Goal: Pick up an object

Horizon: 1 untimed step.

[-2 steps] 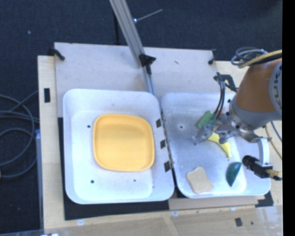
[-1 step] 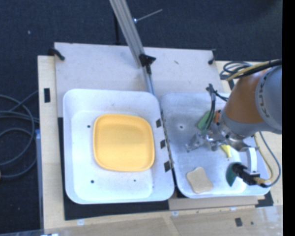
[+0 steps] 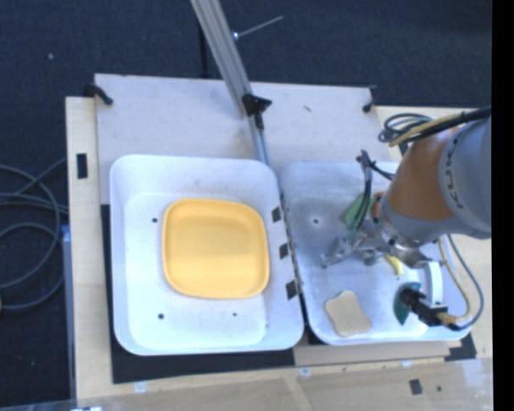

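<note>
The grey arm with its orange band (image 3: pixel 420 182) reaches in from the right over the right bin (image 3: pixel 313 187). Its gripper (image 3: pixel 347 250) hangs low over the middle of that bin, above the bare floor. A tan, bread-like piece (image 3: pixel 349 312) lies near the bin's front edge, just below the gripper and apart from it. A green object (image 3: pixel 357 210) sits just behind the gripper, partly hidden by the wrist. A dark green item (image 3: pixel 406 303) rests at the front right, and a small yellow piece (image 3: pixel 394 265) peeks out under the arm.
The left bin (image 3: pixel 133 229) holds a square yellow plate (image 3: pixel 215 247). A slanted metal rail (image 3: pixel 227 54) crosses above the bins' dividing edge. Cables (image 3: pixel 17 229) lie on the floor at the left, and more wiring (image 3: pixel 403 128) loops behind the arm.
</note>
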Tool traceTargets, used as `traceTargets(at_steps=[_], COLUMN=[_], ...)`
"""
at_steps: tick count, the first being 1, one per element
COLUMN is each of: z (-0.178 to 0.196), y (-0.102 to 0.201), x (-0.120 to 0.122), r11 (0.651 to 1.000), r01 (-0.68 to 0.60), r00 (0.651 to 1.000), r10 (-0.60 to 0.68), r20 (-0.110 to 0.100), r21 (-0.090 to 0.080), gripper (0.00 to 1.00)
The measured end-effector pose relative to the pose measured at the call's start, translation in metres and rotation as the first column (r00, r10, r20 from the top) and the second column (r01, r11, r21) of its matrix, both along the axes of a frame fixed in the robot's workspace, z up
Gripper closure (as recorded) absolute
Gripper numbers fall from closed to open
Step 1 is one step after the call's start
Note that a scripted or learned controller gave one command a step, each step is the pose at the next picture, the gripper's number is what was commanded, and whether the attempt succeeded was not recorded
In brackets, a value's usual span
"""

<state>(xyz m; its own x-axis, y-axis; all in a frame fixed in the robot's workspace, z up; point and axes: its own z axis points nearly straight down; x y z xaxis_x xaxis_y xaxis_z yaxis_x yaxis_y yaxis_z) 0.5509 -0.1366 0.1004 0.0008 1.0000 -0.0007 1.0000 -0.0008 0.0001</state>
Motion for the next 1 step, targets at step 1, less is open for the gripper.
traceTargets(at_steps=[1], z=[0.0115], y=[-0.0003], x=[0.0008], r11=[1.0], r01=[0.001], r00=[1.0], r10=[-0.001], r20=[0.003], r21=[0.001], gripper=[1.0])
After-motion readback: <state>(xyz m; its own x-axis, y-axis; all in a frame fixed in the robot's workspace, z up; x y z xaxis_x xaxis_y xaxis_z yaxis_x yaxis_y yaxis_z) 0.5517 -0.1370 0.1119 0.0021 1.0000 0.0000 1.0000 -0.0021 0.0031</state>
